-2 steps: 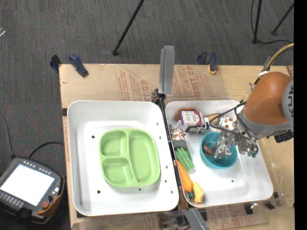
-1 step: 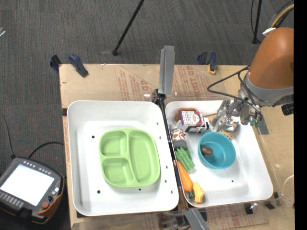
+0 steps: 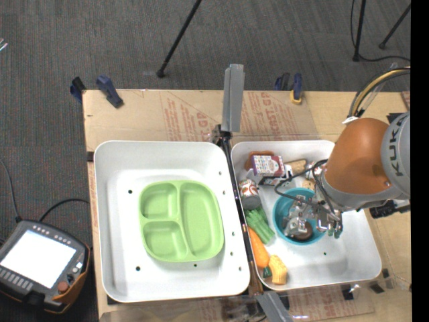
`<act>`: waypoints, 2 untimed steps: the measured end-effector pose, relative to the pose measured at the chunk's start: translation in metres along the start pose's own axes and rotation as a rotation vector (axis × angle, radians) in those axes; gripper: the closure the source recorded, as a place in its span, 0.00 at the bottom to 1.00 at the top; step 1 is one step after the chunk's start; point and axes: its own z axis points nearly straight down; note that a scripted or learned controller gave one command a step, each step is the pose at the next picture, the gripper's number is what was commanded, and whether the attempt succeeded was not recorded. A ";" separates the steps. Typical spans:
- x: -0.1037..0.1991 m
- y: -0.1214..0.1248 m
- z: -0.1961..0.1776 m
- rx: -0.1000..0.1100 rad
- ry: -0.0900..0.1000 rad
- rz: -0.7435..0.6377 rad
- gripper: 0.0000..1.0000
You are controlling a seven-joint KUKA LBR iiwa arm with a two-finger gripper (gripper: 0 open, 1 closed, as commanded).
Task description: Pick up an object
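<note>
My gripper point(image 3: 303, 224) reaches down into the teal bowl point(image 3: 284, 215) in the right bin point(image 3: 348, 260), under the orange wrist band. A small dark object lies in the bowl at the fingertips; whether it is held cannot be seen. Left of the bowl lie a green toy vegetable point(image 3: 259, 225), an orange carrot point(image 3: 259, 247) and a yellow piece point(image 3: 277, 270). A dark red packet point(image 3: 266, 164) and a small can point(image 3: 249, 190) sit at the bin's far left.
The left bin point(image 3: 120, 166) holds a green divided plate point(image 3: 181, 220). A grey upright post point(image 3: 233, 99) stands behind the bins' shared wall. Blue clamps point(image 3: 107, 89) grip the bench's far edge. A tablet pendant point(image 3: 37, 260) lies lower left.
</note>
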 end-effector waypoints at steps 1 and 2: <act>-0.003 -0.043 -0.165 0.001 -0.006 0.030 1.00; 0.003 -0.082 -0.040 -0.003 0.012 -0.178 1.00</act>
